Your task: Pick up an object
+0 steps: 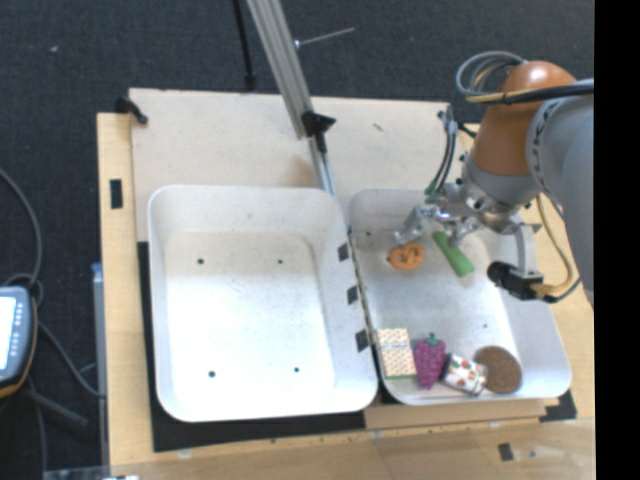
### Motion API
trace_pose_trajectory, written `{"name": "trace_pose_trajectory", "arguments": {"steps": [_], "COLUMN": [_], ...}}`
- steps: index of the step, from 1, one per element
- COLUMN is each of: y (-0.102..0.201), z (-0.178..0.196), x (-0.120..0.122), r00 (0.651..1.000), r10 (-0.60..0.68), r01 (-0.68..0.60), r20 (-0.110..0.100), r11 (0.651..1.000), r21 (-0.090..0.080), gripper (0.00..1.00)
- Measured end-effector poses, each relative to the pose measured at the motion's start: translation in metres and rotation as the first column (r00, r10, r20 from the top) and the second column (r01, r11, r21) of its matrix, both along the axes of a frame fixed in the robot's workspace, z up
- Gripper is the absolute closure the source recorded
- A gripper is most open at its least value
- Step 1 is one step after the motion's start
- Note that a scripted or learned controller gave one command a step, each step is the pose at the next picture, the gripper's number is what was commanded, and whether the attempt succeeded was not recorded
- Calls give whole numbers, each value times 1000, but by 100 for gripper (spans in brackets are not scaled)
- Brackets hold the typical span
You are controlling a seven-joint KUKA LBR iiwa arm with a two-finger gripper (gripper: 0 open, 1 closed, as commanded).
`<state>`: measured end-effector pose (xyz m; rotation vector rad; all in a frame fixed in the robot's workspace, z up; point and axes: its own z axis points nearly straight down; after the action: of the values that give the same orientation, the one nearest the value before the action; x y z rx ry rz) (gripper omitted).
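Observation:
My gripper (432, 226) hangs over the far part of the right bin (520, 313), with its metal fingers spread open. An orange pretzel-like toy (405, 258) lies just below the left finger, apart from it. A green stick-shaped toy (453, 252) lies slanted under the right finger. Nothing sits between the fingers. Along the bin's near edge lie a checkered block (395, 352), a purple grape bunch (430, 361), a small patterned can (465, 373) and a brown round cookie (498, 367).
The left bin (250, 303) sits beside the right one, divided by a rim with black clips. A slanted aluminium post (285, 53) rises behind the bins. A black cable fitting (515, 280) hangs from the arm over the right bin.

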<state>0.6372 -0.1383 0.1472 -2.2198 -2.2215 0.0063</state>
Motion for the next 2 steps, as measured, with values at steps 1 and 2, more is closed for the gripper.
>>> {"name": "trace_pose_trajectory", "arguments": {"steps": [1, 2], "y": [-1, -2], "z": [-49, -34], "x": [-1, 1], "r00": [1000, 1000], "r10": [-2, -6], "r01": [2, 6], "r20": [0, 9], "r11": [1000, 1000], "r21": [0, 0], "gripper": [0, 100]}}
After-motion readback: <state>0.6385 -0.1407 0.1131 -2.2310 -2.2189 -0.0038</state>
